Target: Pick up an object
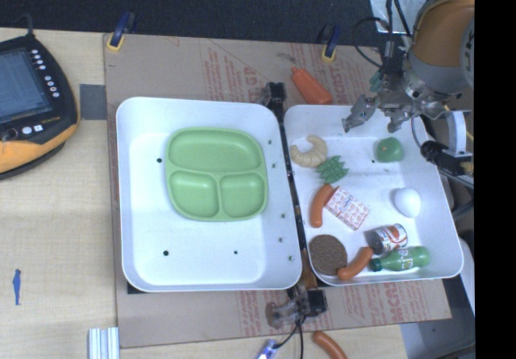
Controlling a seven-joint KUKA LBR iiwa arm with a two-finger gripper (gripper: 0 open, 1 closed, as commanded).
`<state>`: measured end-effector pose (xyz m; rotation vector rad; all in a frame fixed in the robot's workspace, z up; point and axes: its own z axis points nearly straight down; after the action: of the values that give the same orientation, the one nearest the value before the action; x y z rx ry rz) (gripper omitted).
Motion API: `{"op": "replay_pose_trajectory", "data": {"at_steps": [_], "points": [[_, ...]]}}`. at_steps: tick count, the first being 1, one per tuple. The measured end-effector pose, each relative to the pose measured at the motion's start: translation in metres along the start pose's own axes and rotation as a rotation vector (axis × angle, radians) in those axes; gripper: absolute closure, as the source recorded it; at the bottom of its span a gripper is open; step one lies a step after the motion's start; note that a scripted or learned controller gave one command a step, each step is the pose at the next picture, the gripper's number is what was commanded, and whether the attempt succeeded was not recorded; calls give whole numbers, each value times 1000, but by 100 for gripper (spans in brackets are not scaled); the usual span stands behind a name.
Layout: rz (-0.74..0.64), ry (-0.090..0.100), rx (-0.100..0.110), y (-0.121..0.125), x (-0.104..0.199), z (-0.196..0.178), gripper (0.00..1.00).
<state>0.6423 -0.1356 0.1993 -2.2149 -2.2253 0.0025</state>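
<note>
My gripper [377, 116] hangs over the far edge of the right bin [448, 212], its fingers spread open with nothing between them. A green lime [389, 149] lies just below and right of it. Further into that bin lie a beige croissant [309, 152], a green leafy piece [330, 166], an orange sausage [321, 204], a pink and white packet [348, 208], a white egg [407, 202], a small can [389, 236], a green bottle [401, 259], a brown cookie [328, 252] and a second sausage [355, 263].
The left bin [145, 252] holds a green divided plate [216, 172]. An orange carrot [310, 85] lies on the cardboard behind the bins. A teach pendant [28, 103] sits at the far left. Another sausage [330, 344] lies at the bench's front edge.
</note>
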Motion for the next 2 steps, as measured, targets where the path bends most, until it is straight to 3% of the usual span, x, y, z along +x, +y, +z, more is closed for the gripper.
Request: {"op": "replay_pose_trajectory", "data": {"at_steps": [1, 2], "points": [[-1, 2, -3, -6, -57, 79, 0], [-1, -1, -2, 14, -76, 6, 0]]}}
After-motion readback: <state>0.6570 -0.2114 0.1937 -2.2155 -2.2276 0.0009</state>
